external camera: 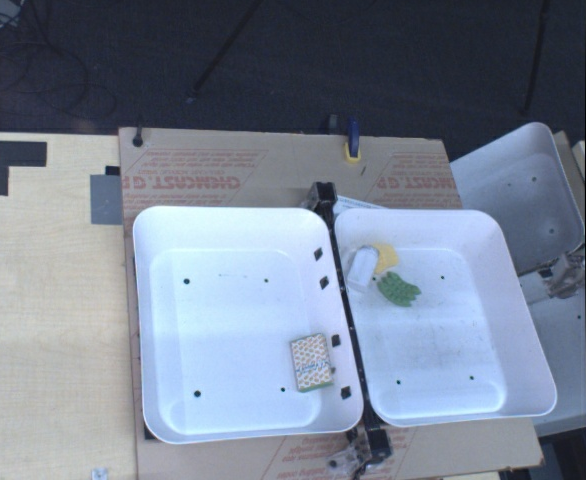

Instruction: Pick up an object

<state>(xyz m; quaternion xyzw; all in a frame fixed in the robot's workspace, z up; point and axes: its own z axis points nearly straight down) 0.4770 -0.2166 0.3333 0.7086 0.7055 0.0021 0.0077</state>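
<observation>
Jaw width cannot be told from this view, and so neither can the bearing from the jaws to any object; places below are given by clock face within each bin.

Left bin (163, 268): one card (311, 362) lies flat at about 5 o'clock, near the inner wall shared with the other bin. Its long axis runs roughly 12 to 6, tipped a little toward 11. It lies apart from the wall and from every other object.

Right bin (473, 368): three small objects cluster at about 10 o'clock. A white piece (361, 264) sits just beside the inner wall, a yellow piece (385, 257) touches it on the 3 o'clock side, and a green piece (399, 289) lies at 5 o'clock of the yellow one, long axis running about 10 to 4.

Judgement: nothing is lifted, so the pick is not yet done. As the arm enters from 3 o'clock, the cluster is likely the nearer target, though crowding may spoil a grasp; the card is farther but isolated, and it is best spanned across its short side.
</observation>
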